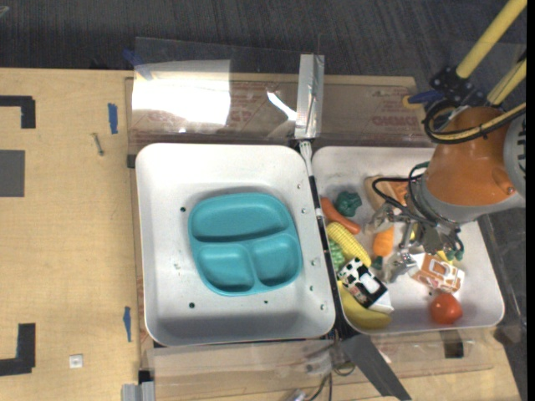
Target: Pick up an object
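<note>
My gripper (399, 242) hangs low in the right bin (485, 307), under the orange wrist band. Just to its left lies a small orange toy (383, 242), close against the gripper. I cannot tell whether they touch. An orange and white box (441, 274) lies just right of the gripper, and a red tomato (446, 308) sits in front of it. Toward the bin's left wall are a carrot (338, 215), a green toy (348, 200), a corn cob (349, 242), a black and white cow-pattern toy (362, 281) and a banana (368, 314).
The left bin (167, 307) holds a teal divided plate (244, 242). A clear divider (308, 98) stands behind the two bins. Cables and a yellow rod (493, 32) run at the upper right above the arm.
</note>
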Robot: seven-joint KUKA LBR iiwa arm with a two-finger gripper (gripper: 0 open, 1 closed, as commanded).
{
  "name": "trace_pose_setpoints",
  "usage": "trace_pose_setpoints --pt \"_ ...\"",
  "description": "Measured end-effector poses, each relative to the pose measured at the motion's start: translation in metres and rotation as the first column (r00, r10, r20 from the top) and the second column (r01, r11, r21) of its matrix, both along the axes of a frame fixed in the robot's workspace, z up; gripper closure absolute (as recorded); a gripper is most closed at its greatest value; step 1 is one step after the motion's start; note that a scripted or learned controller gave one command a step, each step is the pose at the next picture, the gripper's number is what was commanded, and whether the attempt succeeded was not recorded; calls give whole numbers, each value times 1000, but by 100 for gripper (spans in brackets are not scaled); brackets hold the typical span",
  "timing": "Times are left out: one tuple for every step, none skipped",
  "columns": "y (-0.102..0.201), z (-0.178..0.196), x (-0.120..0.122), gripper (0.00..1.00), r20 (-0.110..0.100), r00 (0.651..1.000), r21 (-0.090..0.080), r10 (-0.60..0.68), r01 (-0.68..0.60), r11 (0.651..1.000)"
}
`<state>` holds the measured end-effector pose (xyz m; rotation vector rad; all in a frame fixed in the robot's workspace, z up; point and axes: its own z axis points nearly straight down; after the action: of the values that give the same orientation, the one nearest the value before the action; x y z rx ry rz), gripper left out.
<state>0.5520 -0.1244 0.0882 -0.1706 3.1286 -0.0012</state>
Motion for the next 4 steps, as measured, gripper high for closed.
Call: trace_pose_setpoints --pt "1 11 2 100 6 1000 -1 2 -2 1000" --pt "1 10 1 0 4 1000 -1 2 -2 1000" --pt "2 21 3 100 12 1000 -1 2 -2 1000" --pt "2 20 3 0 11 1000 -1 3 -3 1000"
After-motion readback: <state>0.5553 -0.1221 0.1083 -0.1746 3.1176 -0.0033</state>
